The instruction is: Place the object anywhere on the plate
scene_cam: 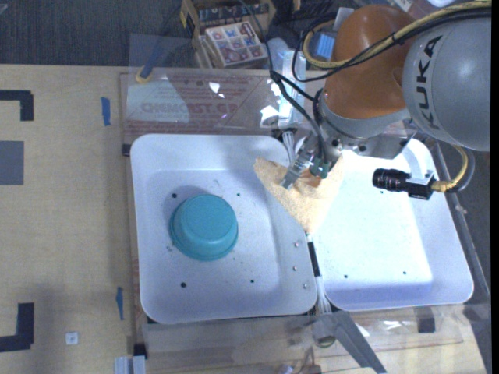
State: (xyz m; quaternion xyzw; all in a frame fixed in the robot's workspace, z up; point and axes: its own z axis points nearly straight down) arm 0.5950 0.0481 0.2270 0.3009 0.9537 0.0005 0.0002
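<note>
A teal round plate lies in the middle of the left bin. The object is a pale yellow, flat, triangular piece that hangs over the divide between the two bins, its tip pointing down. My gripper comes down from the grey and orange arm at the upper right and is shut on the piece's upper edge. The piece sits to the right of the plate and apart from it, near the left bin's back right corner.
The right bin lies under the arm. A black cable plug juts from the wrist over that bin. Behind the bins lie a clear plastic sheet and a box of clutter. Wooden bench surface spreads to the left.
</note>
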